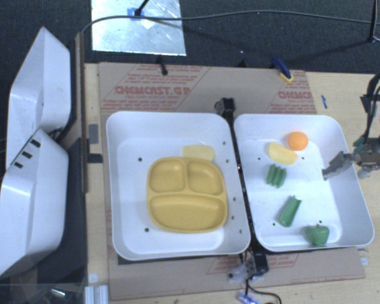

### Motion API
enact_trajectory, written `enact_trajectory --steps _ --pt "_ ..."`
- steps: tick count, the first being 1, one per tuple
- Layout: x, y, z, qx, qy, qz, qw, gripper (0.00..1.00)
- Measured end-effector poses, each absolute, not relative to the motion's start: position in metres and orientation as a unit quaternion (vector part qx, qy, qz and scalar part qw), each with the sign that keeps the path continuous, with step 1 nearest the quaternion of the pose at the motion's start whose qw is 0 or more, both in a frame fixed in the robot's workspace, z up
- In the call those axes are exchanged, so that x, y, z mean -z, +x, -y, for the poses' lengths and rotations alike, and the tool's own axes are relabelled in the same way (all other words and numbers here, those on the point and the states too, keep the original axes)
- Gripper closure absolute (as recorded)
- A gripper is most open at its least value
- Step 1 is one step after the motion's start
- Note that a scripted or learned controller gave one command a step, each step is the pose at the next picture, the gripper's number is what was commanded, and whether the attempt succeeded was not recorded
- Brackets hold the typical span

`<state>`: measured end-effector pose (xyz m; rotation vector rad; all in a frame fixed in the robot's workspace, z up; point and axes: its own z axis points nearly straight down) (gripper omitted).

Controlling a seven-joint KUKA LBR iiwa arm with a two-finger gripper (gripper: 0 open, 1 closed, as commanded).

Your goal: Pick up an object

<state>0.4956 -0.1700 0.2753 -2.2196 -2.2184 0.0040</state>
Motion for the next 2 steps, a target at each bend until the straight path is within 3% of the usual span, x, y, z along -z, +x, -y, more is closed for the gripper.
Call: enact_trajectory --steps 1,2 --pt "-0.278 0.497 0.170 0.0002 -0.707 0.707 0.000 0.00" --pt "-0.233 0.503 0.174 -0.0007 -0.707 0.707 0.001 0.00"
